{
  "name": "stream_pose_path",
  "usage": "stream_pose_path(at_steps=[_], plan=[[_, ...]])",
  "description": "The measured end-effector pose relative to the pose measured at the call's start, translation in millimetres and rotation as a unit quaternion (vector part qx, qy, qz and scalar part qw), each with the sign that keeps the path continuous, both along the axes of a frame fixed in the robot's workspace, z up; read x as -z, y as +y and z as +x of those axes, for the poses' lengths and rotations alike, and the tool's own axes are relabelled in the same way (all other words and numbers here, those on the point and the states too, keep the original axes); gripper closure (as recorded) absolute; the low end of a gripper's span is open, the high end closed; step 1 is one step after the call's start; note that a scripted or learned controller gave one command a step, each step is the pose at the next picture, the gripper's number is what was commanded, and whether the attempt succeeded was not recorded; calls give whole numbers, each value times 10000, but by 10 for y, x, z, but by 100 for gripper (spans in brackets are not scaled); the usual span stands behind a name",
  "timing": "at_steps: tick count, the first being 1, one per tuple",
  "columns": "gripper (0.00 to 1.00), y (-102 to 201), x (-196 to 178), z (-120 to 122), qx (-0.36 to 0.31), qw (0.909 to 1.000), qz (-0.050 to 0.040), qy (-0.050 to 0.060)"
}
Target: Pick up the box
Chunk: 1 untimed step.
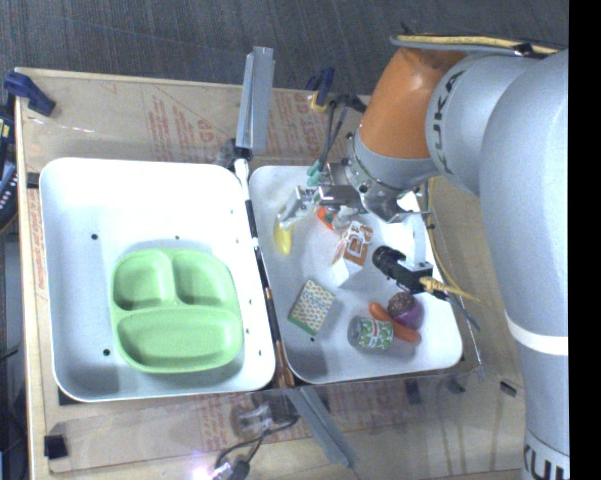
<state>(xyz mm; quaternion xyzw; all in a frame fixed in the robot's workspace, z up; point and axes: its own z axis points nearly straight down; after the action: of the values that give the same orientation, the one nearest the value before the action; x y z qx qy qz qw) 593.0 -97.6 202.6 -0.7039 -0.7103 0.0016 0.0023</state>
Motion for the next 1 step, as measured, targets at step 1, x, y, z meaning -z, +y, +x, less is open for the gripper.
stream_pose_path(at_steps=[1], plan=[[0,-351,648,-907,270,9996,-2,2]])
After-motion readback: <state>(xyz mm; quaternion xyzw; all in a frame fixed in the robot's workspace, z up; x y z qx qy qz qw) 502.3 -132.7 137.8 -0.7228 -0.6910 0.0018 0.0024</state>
